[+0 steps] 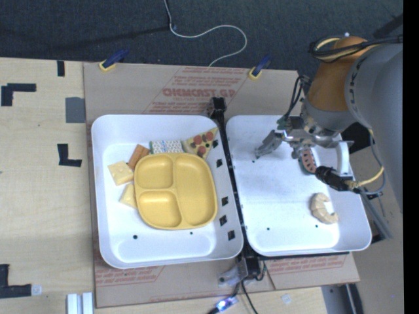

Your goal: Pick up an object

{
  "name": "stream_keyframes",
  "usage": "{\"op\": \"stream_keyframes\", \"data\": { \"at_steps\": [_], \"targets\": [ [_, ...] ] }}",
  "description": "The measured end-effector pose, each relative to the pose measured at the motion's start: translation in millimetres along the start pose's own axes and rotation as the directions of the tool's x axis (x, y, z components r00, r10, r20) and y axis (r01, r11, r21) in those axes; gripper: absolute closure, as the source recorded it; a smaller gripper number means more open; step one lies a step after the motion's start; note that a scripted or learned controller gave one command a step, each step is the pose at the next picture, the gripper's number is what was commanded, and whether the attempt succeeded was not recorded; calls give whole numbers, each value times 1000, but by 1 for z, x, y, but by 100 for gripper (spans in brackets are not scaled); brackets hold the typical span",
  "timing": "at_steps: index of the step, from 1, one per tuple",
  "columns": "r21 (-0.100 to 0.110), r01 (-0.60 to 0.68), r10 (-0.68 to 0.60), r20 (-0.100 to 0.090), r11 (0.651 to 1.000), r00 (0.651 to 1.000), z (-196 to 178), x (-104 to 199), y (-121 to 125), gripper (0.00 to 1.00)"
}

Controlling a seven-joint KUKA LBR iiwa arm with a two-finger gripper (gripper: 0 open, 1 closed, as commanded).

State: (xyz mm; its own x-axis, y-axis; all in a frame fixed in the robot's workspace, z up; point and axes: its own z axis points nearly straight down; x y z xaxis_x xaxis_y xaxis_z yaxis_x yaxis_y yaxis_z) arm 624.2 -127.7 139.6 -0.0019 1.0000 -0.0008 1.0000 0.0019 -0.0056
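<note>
Yellow divided plate (175, 190) over half-hidden toy foods (122, 173) in left bin (108, 241)

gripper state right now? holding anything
gripper: open, fingers spread over the right bin, nothing between them

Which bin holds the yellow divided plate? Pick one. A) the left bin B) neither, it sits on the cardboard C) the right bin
A: the yellow divided plate lies inside the left bin, on top of some small flat items, while the right bin holds a croissant-like piece.
</note>
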Motion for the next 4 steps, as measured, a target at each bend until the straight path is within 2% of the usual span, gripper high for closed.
{"op": "stream_keyframes", "data": {
  "at_steps": [1, 2, 4],
  "targets": [
    [0, 1, -1, 0, 1000, 1000, 54, 1, -1, 0],
    [-3, 1, -1, -1, 1000, 1000, 41, 2, 0, 100],
    [-10, 0, 0, -1, 1000, 1000, -70, 1, -12, 100]
  ]
}}
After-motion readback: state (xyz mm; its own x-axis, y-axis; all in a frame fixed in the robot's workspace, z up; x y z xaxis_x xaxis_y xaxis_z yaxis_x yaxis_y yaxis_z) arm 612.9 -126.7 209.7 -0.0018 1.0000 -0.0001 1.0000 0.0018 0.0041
